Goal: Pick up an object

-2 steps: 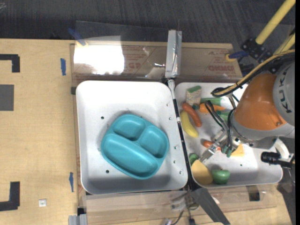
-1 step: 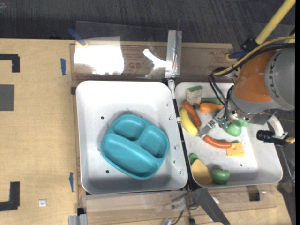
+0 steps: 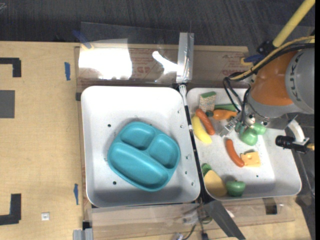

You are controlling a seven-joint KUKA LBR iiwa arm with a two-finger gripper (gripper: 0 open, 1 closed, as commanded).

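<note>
A grey KUKA arm with an orange band (image 3: 272, 86) is seen reaching in from the right over two shallow white plastic bins set side by side on a cardboard-covered bench (image 3: 37, 149). The left bin (image 3: 95, 109) is occupied by a large teal divided plastic tray (image 3: 144, 155), lying well apart from the arm. The right bin (image 3: 280, 176) is crowded with toy food, and it is here that the two-finger gripper (image 3: 241, 125) is lowered — whether it is clenched or released cannot be told, the tool being masked by wrist and cables. A green rounded toy vegetable (image 3: 251, 134) lies just beside it and is judged the likeliest target, though nothing can be seen to be grasped. Trouble is thought most probable from the clutter: a yellow toy banana (image 3: 200, 131) and an orange toy carrot (image 3: 205, 122) are pressed together near the bin's left wall, a second orange-red carrot (image 3: 233, 153) lies beside a small orange wedge (image 3: 251, 158), and a pale yellow rounded piece (image 3: 214, 182) touches a dark green toy pepper (image 3: 235, 186) at the near edge. A rounded toy could be squeezed out sideways on closing, or a neighbour nudged or caught — and a small printed carton (image 3: 207, 102) by the far wall could be toppled by the cables.
</note>
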